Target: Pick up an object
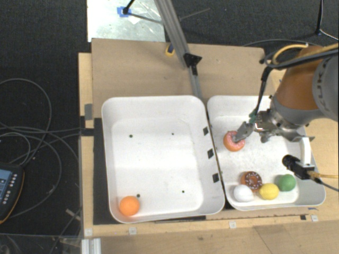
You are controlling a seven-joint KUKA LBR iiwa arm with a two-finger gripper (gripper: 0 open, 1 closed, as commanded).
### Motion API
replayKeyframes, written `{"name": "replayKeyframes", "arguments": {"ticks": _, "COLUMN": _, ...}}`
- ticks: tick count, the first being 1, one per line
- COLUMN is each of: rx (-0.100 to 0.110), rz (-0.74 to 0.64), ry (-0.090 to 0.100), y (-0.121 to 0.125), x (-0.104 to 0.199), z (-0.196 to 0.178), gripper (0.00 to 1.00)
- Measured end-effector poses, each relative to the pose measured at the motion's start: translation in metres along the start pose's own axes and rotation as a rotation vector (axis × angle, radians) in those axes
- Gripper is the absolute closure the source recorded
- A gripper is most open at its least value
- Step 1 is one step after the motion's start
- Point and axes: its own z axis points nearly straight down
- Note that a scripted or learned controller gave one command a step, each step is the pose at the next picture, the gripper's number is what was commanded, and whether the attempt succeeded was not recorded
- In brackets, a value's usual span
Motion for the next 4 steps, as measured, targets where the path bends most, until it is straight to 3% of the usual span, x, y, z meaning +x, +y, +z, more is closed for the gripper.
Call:
{"name": "replayKeyframes", "arguments": {"ticks": 1, "rx": -0.004, "rz": 0.0, "ry": -0.004, "y": 0.0, "x": 0.007, "z": 0.047, "gripper": 0.0}}
{"name": "replayKeyframes", "arguments": {"ticks": 2, "rx": -0.007, "rz": 0.002, "ry": -0.003, "y": 0.001, "x": 0.007, "z": 0.034, "gripper": 1.0}}
{"name": "replayKeyframes", "arguments": {"ticks": 4, "rx": -0.012, "rz": -0.005, "ry": -0.002, "y": 0.011, "x": 0.012, "z": -0.071, "gripper": 1.0}}
